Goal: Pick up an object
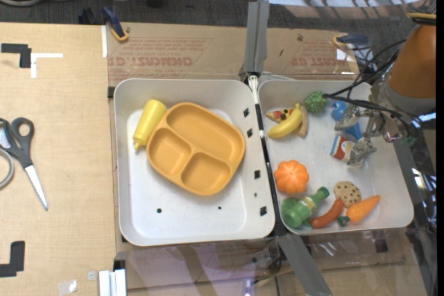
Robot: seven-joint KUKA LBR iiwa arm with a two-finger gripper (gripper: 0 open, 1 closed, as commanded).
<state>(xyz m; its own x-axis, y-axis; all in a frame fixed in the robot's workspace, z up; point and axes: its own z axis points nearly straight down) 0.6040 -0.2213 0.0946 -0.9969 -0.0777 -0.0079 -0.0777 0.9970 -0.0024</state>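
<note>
A: Objects all sit in the right bin [401, 177]: banana [290, 124] and broccoli [316, 102] near the back wall, orange pumpkin [291, 177] by the divider, green bottle [302, 208], red sausage [327, 213], cookie [345, 192] and carrot [363, 208] crowding the front edge.

B: Gripper?

A: Gripper [361, 149] is low over the right side, just beside a red-and-white packet [340, 147]. Can't tell if the claw is spread or clenched; nothing visibly between the fingers.

B: Open room?

A: Bare floor mid-bin, between pumpkin and packet. Left bin [128, 170] has a yellow divided tray [196, 148] touching a yellow bottle [148, 123]; its front half is bare. Scissors [26, 156] on the bench, well apart.
</note>
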